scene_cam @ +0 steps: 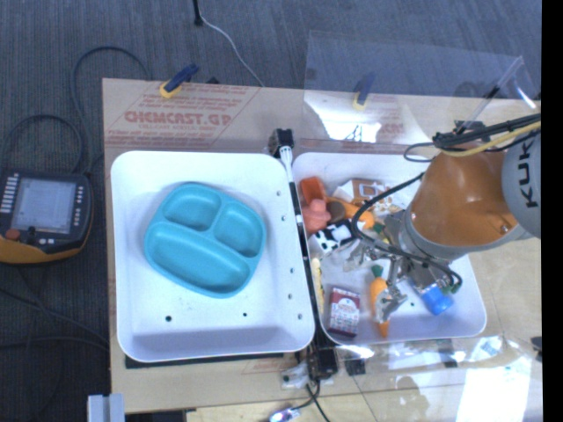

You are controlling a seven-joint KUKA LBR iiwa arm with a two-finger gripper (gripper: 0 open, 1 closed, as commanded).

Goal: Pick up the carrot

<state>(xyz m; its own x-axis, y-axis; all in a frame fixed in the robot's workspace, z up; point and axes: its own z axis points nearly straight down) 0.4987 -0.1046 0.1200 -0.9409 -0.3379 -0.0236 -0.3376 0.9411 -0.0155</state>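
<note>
Grey carpet surrounds the table [176, 112], which carries two white bins. At the near side of the right bin [466, 323] lies the carrot [378, 295], touching the end effector [393, 299]; whether its fingers are spread cannot be told. A blue divided tray [205, 238] sits in the left bin [132, 323].

dark carpet [106, 25] (ribbed), black cables [53, 130]

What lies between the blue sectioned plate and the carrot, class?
In the camera view, between the blue sectioned plate and the carrot stand the two bins' adjoining walls, then a small red packet on the right bin's floor.
</note>
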